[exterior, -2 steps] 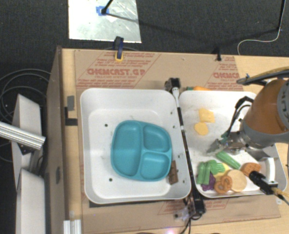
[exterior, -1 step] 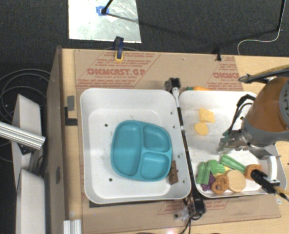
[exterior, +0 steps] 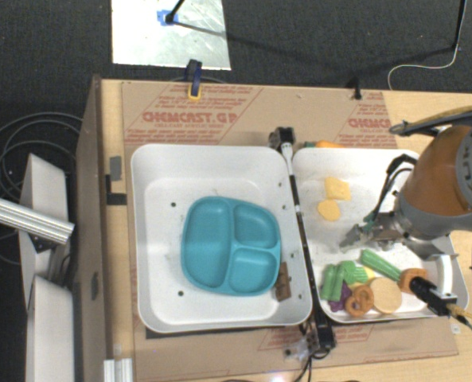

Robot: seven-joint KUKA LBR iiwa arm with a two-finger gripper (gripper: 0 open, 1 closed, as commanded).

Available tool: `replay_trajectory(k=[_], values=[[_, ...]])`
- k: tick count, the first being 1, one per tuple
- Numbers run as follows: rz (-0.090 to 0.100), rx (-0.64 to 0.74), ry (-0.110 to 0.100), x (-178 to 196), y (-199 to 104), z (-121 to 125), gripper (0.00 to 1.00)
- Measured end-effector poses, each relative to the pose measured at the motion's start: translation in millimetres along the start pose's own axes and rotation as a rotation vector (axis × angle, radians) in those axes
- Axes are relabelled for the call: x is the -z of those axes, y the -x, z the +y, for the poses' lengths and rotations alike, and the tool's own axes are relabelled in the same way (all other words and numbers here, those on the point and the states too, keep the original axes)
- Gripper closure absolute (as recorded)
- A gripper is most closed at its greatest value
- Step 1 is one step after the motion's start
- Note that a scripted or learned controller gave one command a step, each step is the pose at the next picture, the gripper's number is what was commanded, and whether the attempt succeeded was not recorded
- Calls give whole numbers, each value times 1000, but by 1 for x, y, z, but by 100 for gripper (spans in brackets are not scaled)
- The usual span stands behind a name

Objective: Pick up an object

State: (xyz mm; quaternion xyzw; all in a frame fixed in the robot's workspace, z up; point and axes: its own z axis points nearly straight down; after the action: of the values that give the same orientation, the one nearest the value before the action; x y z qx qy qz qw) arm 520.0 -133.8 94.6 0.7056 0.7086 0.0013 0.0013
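The gripper (exterior: 361, 233) hangs open and empty at the frame's right, over bare floor of the right bin (exterior: 363, 159), the toy food (exterior: 363, 286) heaped just below it, so it could well close on nothing or scatter the pile.

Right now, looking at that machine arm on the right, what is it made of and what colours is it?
The arm is a fat, rounded tube: an orange band above the wrist, grey below. A thin black cable loops along its side. At the tip sits the gripper, a small dark metal claw with slim fingers, far thinner than the arm. I see no writing on it.
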Motion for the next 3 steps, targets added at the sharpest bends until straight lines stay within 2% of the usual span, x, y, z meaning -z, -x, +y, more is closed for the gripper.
replay_trajectory(k=[1, 2, 3], values=[[-1, 6, 8, -10, -18, 105, 0], [-1, 4, 2, 1, -16, 101, 100], [-2, -5, 2, 81, 7, 65, 100]])
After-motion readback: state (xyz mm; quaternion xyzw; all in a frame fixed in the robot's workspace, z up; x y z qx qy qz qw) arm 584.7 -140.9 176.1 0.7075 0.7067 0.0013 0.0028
